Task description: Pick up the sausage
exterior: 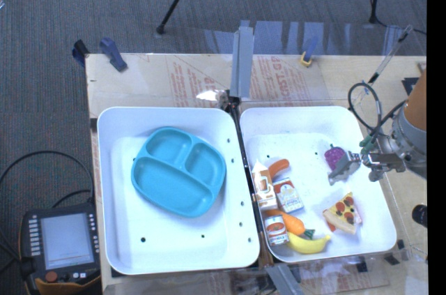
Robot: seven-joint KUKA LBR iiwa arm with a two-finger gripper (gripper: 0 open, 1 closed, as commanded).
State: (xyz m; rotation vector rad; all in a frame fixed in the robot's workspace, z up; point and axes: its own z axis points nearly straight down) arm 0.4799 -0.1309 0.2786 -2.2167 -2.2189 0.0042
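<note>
Grey two-finger gripper: fingers spread, nothing between them, hovering over the right bin just beside a purple grape bunch. Sausage: lying on the bin floor well to the gripper's left, apart from it, touching small cartons. Pizza slice: below the gripper.

Single fixed camera above bench, looking down at slant, far enough to frame both bins.
</note>
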